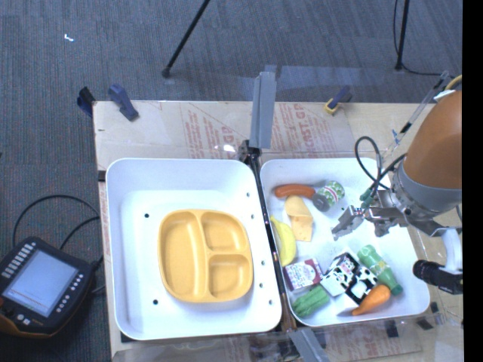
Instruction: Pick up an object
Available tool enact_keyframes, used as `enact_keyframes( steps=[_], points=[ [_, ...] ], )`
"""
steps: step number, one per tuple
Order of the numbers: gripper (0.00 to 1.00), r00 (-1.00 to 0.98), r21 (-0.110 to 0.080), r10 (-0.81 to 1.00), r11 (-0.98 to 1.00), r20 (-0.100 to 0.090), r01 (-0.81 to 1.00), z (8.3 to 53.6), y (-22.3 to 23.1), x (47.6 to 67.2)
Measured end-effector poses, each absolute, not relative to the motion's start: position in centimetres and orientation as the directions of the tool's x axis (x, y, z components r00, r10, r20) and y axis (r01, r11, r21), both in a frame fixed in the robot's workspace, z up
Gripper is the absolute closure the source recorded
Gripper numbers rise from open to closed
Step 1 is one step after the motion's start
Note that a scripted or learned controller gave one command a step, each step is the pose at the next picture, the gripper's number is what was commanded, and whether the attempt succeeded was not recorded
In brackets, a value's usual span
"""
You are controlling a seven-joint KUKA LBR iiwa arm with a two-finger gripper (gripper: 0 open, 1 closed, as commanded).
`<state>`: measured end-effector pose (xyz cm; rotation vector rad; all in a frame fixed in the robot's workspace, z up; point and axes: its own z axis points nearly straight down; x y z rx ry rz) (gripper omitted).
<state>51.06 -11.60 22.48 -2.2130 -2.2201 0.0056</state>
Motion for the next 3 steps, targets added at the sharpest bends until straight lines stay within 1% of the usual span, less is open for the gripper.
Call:
enact_keyframes(
  steps=[1, 2, 3],
  points=[
    [0.0, 0.017, 0.002, 1.0, -0.017, 0.002, 1.0, 8.7, -14.7, 48.8],
    [1.0, 0.021, 0.007, 1.0, -0.021, 0.006, 1.0, 9.6, -14.6, 49.1],
    [1.0, -0.115, -0.004, 0.993, 0.115, 0.002, 0.993, 20.8, -7.5, 48.3]
  ],
)
